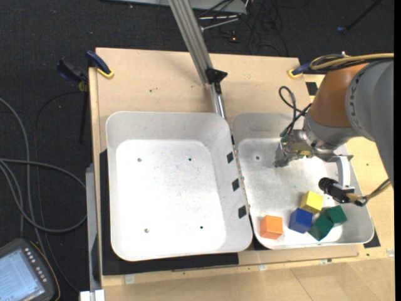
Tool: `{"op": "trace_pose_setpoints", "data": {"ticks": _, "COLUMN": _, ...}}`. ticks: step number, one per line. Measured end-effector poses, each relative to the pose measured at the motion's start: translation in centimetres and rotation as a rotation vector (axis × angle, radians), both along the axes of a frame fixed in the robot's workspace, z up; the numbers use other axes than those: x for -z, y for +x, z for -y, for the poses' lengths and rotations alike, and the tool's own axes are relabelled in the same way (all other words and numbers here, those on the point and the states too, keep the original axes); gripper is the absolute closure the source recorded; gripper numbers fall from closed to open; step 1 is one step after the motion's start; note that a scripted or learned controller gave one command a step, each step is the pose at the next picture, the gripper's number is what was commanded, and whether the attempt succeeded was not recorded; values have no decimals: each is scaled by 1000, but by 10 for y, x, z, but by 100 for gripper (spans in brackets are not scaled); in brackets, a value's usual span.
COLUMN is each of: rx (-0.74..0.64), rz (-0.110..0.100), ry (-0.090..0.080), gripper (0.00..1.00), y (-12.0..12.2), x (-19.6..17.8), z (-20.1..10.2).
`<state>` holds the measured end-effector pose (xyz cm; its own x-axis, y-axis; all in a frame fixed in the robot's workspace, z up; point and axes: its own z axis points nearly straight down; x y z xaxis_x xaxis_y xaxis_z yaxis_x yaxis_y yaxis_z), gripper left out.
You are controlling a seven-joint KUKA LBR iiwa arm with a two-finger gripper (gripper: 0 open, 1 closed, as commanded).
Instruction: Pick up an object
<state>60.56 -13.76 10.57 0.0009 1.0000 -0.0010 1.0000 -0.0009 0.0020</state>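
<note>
The pincer [283,157] hangs low over the right bin [263,187], its tips near the bare floor; I cannot tell how far apart they stand, and nothing shows between them. Toward five o'clock lie the blocks, well apart from it — yellow block [311,200], blue block [301,220], two green blocks [329,221], and orange block [271,226] at six. At nine o'clock sits the left bin [125,168] on the tabletop [156,80].

This is a robotics lab or test cell. A plywood bench [156,74] holds two white bins [119,168], fixed down with clamps [100,64]. A grey industrial arm [351,105] reaches in; loose cables [25,168] trail over dark carpet, and a control pendant [22,271] lies at the corner.
</note>
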Motion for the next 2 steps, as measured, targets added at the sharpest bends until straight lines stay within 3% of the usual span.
{"op": "trace_pose_setpoints", "data": {"ticks": 2, "rx": -1, "rz": 6, "ry": -2, "gripper": 100, "y": -1, "x": -122, "z": 7}}
